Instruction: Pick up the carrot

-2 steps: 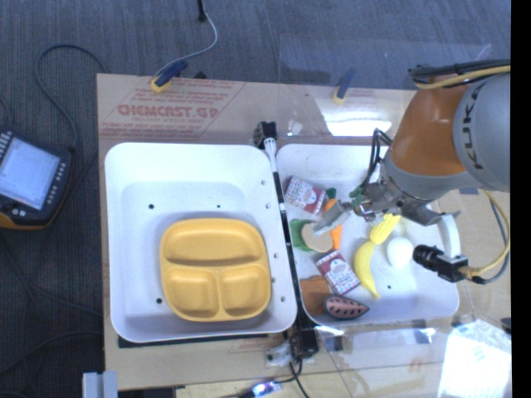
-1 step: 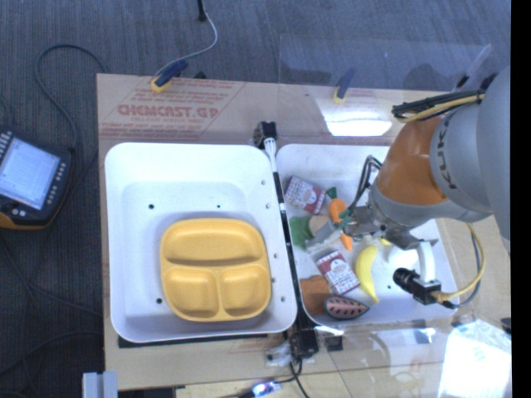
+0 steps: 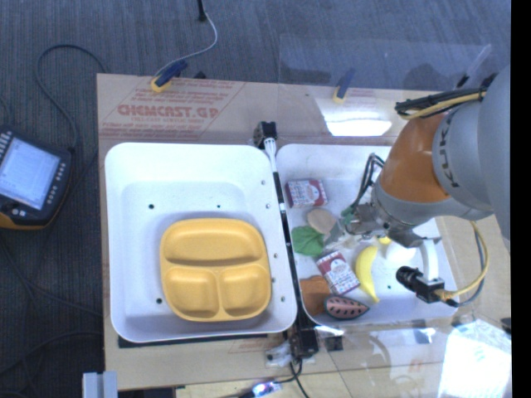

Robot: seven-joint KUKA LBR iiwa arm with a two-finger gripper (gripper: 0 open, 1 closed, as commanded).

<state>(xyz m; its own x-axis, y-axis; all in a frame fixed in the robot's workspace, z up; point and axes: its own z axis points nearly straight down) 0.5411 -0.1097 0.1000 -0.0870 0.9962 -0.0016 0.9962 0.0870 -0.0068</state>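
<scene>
Grey and bulky, the arm [image 3: 477, 152] fills my view at 3 o'clock, smooth metal with a glossy orange band, and it covers much of the right bin [image 3: 365, 160]. Its gripper [image 3: 358, 220] sits low over the bin's middle, but the parts are dark and small; I cannot tell how the fingers stand or whether they hold anything.

At the bin's 7 o'clock corner lies the carrot [image 3: 314, 289], a dull orange stub partly tucked under a red carton [image 3: 337, 272]. At 6 o'clock lies a watermelon slice [image 3: 345, 308]. A curved yellow banana [image 3: 366, 272] sits beside the carton, with a green leaf [image 3: 308, 240], a pale round piece [image 3: 320, 219] and a second red carton [image 3: 305, 192] toward 11 o'clock.

A matte yellow tray [image 3: 216, 268] with three compartments rests in the left bin [image 3: 141, 181]. Both bins sit on a brown board counter [image 3: 166, 110].
</scene>
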